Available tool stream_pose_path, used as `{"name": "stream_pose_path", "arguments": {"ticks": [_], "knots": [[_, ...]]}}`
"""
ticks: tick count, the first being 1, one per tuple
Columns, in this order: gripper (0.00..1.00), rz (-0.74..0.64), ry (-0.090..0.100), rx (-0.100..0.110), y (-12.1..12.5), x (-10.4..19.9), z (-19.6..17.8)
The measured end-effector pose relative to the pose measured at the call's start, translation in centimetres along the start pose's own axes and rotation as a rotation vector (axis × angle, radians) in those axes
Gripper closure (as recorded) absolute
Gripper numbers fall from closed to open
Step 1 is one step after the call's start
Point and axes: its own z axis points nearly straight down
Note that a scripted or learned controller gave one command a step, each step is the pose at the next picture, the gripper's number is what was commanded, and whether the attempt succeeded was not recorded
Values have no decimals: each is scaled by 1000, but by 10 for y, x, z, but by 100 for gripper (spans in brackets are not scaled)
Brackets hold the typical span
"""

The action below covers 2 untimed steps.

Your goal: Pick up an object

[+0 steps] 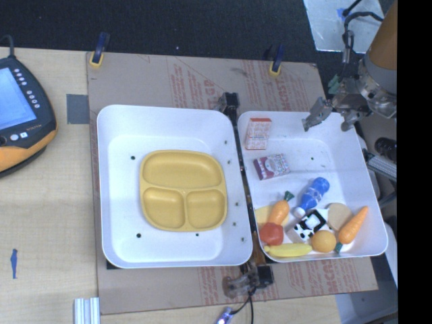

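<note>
My gripper (332,118) hovers over the far right corner of the right bin (337,147), fingers spread open with nothing between them. Below it in that bin lie a pale orange-topped packet (258,133) and a dark red-and-grey packet (271,165). Toward the near edge several toys crowd together: a blue bottle (313,193), a small carrot (278,212), a red tomato (272,233), a yellow banana (290,250), an orange (324,241), a black-and-white block (309,225) and a larger carrot (353,224).
The left bin (115,181) holds a yellow divided plate (183,189). A teach pendant (17,113) lies at the bench's left edge. Blue-and-yellow clamps (99,49) (275,58) pin the cardboard sheet at the back.
</note>
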Motion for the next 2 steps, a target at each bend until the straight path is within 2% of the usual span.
{"name": "stream_pose_path", "arguments": {"ticks": [1, 2], "knots": [[0, 0, -1, 4, -14, -44, 122], [0, 0, 0, 1, -40, -28, 175]]}}
